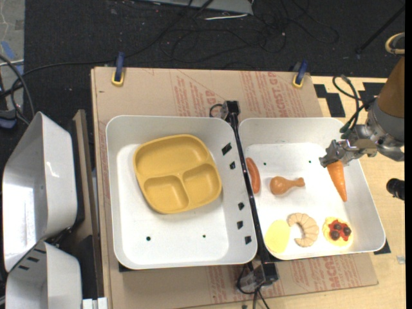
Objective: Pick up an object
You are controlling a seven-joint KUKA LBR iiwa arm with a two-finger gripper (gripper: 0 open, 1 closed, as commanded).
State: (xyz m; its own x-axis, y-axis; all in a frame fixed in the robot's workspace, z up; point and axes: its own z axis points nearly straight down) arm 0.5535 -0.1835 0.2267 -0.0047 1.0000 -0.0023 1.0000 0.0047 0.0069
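A yellow divided plate (pixel 177 172) lies in the left bin (pixel 122 237). The right bin (pixel 367 227) holds a hot dog (pixel 253 174), a drumstick (pixel 286 185) and an orange carrot (pixel 338 180), tapered, broad end up under the gripper (pixel 337 153), tip pointing toward the near rim. Whether its fingers pinch the carrot, I cannot tell. Cardboard (pixel 193 89) covers the bench.

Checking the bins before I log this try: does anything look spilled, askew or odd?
Nothing stands out. The yellow divided plate lies flat in the left bin; the toy foods lie apart in the right bin. The pincer is at the carrot's top end.
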